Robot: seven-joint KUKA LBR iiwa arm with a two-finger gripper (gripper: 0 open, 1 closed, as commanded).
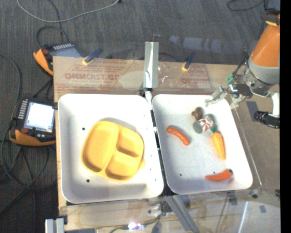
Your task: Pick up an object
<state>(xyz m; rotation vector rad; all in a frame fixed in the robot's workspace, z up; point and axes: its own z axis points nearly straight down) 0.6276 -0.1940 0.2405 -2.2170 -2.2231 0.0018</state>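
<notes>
A cardboard-lined surface (91, 77) over dark carpet carries two shallow white bins. The claw (217, 96) hangs at the upper right corner of the right white bin (191, 177), nothing between its fingers; whether they are parted I cannot tell. Nearest lies a small grey-and-red can (203, 123), then an orange toy carrot (219, 144), likely light, stiff and slick: best taken across its thick middle. The left bin (72, 182) holds a yellow divided tray (113, 150).

Robotics lab: teach pendant (34, 120), floor cables (27, 13)
</notes>
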